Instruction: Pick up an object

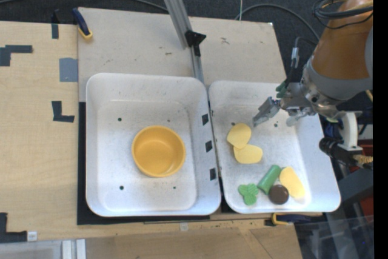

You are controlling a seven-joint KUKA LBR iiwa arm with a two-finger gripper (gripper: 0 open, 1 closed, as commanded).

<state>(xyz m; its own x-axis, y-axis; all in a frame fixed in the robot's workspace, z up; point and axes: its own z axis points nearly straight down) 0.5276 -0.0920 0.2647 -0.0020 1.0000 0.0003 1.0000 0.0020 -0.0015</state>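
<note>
Pincer (280, 113) spread and holding nothing, poised over right bin (315, 200). Nearest targets: two pale yellow pieces (244, 144) touching, just below-left of fingertips. Best centred over one piece, clear of bin wall, before descent and closure.

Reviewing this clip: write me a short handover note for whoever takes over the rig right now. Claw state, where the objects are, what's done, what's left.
Claw: above the right bin, near its upper edge, holding nothing visible; open or shut not readable.
Right bin: two pale yellow pieces in the middle, overlapping; near the front edge a green leafy item, a green cylinder, a brown round item and a yellow oval item, clustered.
Left bin: a yellow bowl.
Done: no object lifted.
Left: the whole pick; the yellow pieces lie nearest the claw.
</note>
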